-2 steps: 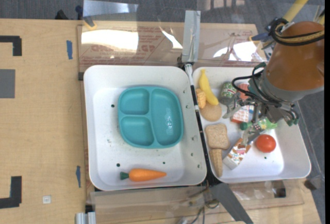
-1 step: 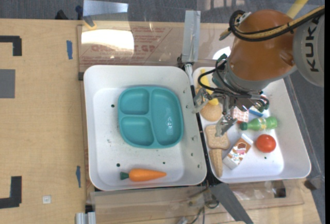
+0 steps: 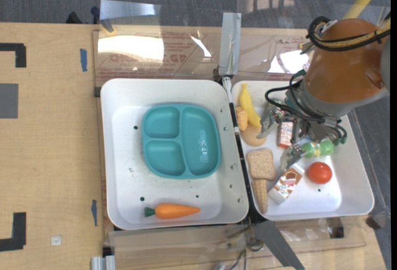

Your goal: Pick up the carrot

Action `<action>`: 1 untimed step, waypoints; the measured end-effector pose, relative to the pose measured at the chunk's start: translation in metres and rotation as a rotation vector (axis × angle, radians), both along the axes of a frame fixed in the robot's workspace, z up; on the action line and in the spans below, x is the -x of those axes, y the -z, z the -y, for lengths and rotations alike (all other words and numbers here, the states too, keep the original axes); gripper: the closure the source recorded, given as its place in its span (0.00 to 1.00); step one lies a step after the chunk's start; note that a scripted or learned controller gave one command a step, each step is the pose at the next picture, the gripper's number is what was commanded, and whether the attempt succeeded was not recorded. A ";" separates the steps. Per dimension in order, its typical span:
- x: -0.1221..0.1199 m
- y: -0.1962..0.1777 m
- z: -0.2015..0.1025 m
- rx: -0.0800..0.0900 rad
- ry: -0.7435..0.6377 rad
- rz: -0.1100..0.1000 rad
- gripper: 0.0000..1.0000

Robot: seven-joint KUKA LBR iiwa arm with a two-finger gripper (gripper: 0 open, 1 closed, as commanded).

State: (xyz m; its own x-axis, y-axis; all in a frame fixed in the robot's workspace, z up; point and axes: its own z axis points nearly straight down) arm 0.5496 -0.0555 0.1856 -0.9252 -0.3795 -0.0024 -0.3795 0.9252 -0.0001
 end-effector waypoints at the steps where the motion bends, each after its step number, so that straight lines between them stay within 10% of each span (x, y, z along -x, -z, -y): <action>1: -0.031 0.000 -0.050 -0.002 -0.105 0.006 0.00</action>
